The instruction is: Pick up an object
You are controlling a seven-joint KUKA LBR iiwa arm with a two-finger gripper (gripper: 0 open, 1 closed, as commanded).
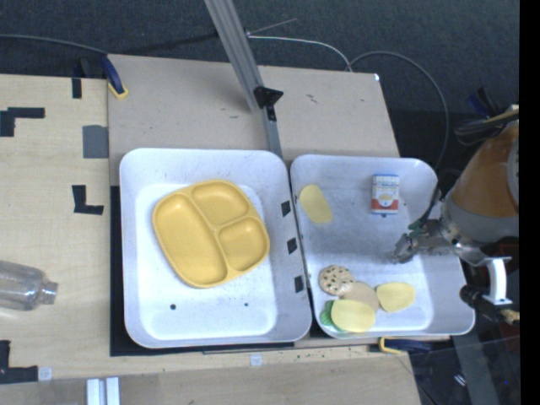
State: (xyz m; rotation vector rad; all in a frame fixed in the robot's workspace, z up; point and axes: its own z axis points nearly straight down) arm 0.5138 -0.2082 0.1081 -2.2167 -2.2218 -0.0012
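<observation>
In the right bin [363, 171] lie a pale yellow oval piece [315, 203], a small white carton with a red and blue label [386, 194], a chocolate-chip cookie [335, 278], a tan round piece [362, 294], a yellow-green round piece [352, 315] over a green one, and a yellow lemon-shaped piece [395, 295]. My gripper [407, 250] hangs low over the bin's right side, above the lemon-shaped piece and below the carton. Nothing shows between its fingers.
The left bin [135, 226] holds a yellow divided plate [211, 231]. A metal pole [232, 32] slants down to the bins' back edge. A clear plastic bottle [24, 286] lies on the bench at the far left. Cables run behind the bins.
</observation>
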